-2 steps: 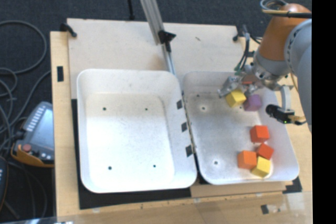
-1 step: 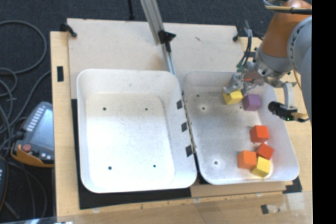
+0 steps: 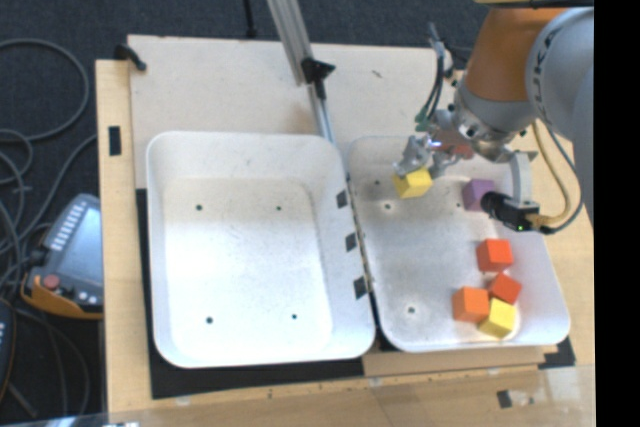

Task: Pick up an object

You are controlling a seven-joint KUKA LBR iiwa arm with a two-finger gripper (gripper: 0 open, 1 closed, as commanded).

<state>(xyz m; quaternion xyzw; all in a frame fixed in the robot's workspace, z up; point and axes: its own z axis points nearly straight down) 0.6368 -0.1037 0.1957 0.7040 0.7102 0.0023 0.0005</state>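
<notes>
My gripper (image 3: 416, 165) hangs over the far part of the right bin (image 3: 400, 315), with a yellow cube (image 3: 413, 183) at its fingertips. The cube sits between the fingers and looks lifted slightly off the bin floor. A purple block (image 3: 477, 192) lies to the right of it, partly behind the arm's wrist. Toward the bin's near right corner sit two orange-red cubes (image 3: 494, 255) (image 3: 505, 288), an orange cube (image 3: 470, 303) and another yellow cube (image 3: 499, 317), packed close together.
The left bin (image 3: 170, 165) stands beside the right one, separated by a raised rim. A slanted aluminium post (image 3: 285, 5) rises behind the bins. A black cable and connector (image 3: 510, 210) hang from the wrist over the right bin.
</notes>
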